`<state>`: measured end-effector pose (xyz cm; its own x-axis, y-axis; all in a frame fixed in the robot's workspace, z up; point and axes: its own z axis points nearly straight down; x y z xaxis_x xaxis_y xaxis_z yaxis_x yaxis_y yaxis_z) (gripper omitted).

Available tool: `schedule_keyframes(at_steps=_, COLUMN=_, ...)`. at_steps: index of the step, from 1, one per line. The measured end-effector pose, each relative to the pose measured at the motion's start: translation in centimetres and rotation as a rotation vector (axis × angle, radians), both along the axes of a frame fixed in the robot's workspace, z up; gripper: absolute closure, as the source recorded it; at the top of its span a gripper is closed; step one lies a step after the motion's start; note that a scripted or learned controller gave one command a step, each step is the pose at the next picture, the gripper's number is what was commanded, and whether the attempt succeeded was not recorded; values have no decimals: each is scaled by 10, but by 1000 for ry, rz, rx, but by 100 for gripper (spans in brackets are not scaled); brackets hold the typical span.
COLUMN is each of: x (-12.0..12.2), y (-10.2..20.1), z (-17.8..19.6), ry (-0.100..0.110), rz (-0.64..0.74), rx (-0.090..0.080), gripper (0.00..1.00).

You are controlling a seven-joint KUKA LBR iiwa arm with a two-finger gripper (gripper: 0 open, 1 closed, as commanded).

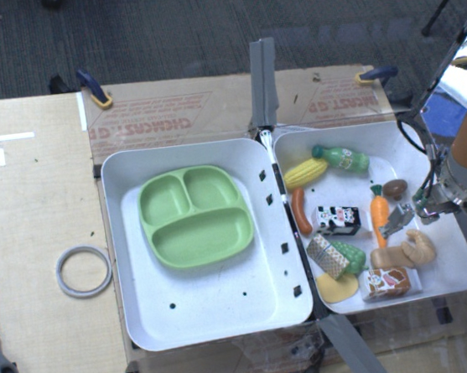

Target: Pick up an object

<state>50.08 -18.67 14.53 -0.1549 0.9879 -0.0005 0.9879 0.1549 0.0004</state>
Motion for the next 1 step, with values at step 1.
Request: schedule_keyframes(at_steps=1, x=73, y=-18, z=-54, ry=0, rz=126, rx=-1, gripper=0)
